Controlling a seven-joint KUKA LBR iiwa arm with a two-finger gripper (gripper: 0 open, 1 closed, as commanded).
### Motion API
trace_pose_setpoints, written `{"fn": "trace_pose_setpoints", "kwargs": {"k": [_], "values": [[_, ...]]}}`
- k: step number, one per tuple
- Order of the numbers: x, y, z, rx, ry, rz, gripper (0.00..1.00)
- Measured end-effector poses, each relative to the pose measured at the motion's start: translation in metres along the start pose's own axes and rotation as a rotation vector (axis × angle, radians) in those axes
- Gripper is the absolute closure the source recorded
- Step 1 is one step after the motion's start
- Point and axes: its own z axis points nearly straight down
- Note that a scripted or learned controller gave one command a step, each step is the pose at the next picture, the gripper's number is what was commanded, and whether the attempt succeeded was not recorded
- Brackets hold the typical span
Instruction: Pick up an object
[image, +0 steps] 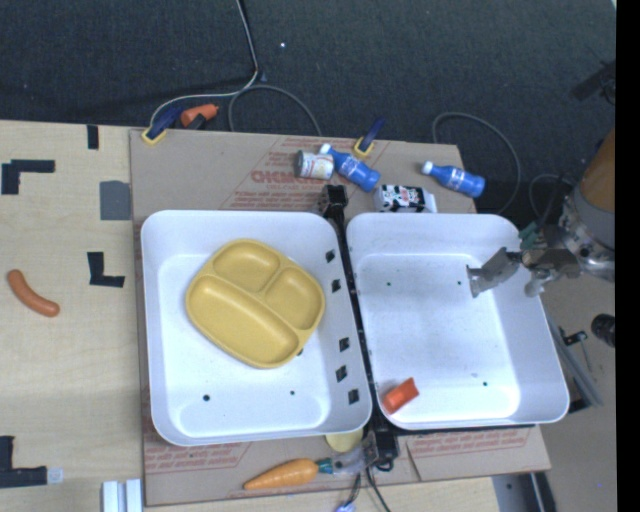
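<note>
A small orange-red block (400, 394) lies at the near left of the right bin (440, 330). In the left bin (180, 400) rests a yellow divided plate (256, 301). My gripper (511, 277) hangs over the right bin's far right edge, well away from the block. Its two grey fingers (489, 272) stand apart, open, with nothing between them.
Behind the bins lie two blue bottles (357, 170) (454, 178), a white canister (315, 163) and a black-and-white carton (405, 198). A toy carrot (285, 474) lies in front of the bins, and a sausage (32, 292) lies far left on the bench. Cables run along the back.
</note>
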Motion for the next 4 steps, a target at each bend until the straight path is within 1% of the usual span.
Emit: {"fn": "trace_pose_setpoints", "kwargs": {"k": [1, 2, 3, 4], "values": [[0.015, -0.004, 0.086, 0.009, 0.003, 0.0, 0.0], [0.049, 0.053, 0.197, -0.002, -0.001, -0.004, 0.0], [0.071, 0.115, 0.195, -0.006, -0.002, -0.003, 0.0], [0.067, 0.156, 0.195, -0.004, -0.001, -0.002, 0.0]]}}
